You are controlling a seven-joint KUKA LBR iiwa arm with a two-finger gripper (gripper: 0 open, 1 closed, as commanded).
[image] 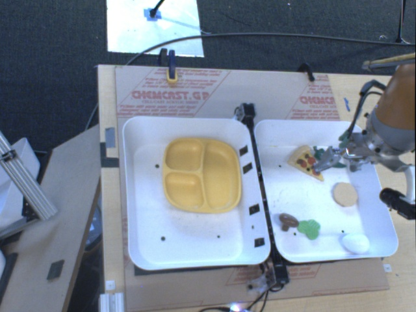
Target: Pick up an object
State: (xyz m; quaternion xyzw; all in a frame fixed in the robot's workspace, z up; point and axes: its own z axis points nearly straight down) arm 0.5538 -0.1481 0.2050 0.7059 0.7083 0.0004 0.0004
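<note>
The right bin (374,174) holds several small objects. A toy pizza slice (304,160) lies near its back middle. A round tan cookie (345,194) sits to the right of centre. A brown piece (288,221) and a green piece (310,228) lie side by side near the front, and a white egg shape (355,242) rests at the front right. My gripper (327,159) reaches in from the right, low over the bin, its tip right at the pizza slice's right edge. I see nothing lifted off the bin floor.
The left bin (140,194) carries a yellow divided plate (201,174). A black hinge strip (255,187) runs between the two bins. The arm's orange band (396,103) hangs over the right bin's back right corner. Cables trail across the bench behind the bins.
</note>
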